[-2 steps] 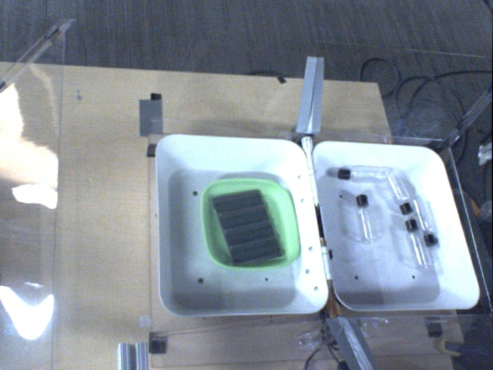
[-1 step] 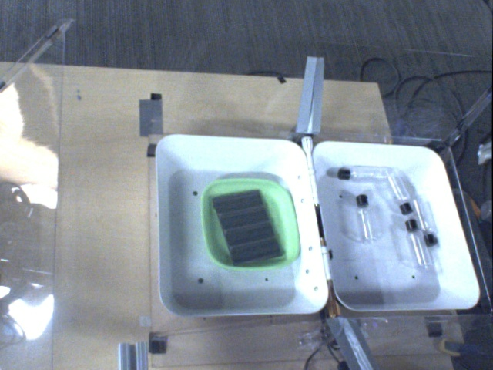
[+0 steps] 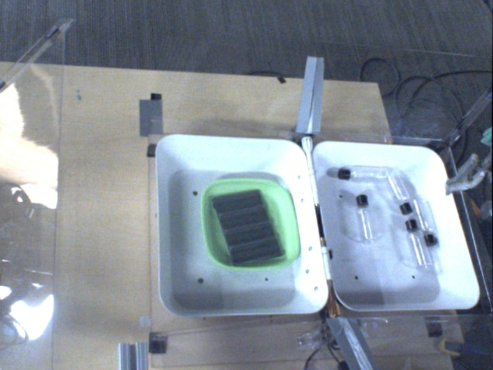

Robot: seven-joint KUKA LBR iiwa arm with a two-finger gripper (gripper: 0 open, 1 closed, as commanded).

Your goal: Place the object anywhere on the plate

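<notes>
A green square plate (image 3: 209,220) lies in the left white bin (image 3: 173,230). On it rests a dark grey ribbed block (image 3: 246,227), turned slightly off the plate's edges and covering most of its middle. In the right white bin (image 3: 454,276) lie several clear vials with black caps: one (image 3: 367,174) lies crosswise near the back wall, one (image 3: 365,220) left of centre, and a group (image 3: 416,233) toward the right.
A grey metal post (image 3: 311,95) stands behind the seam between the two bins. The wooden bench (image 3: 85,206) stretches bare to the left. Thin cables and a pale fitting (image 3: 466,174) sit at the right bin's far right edge.
</notes>
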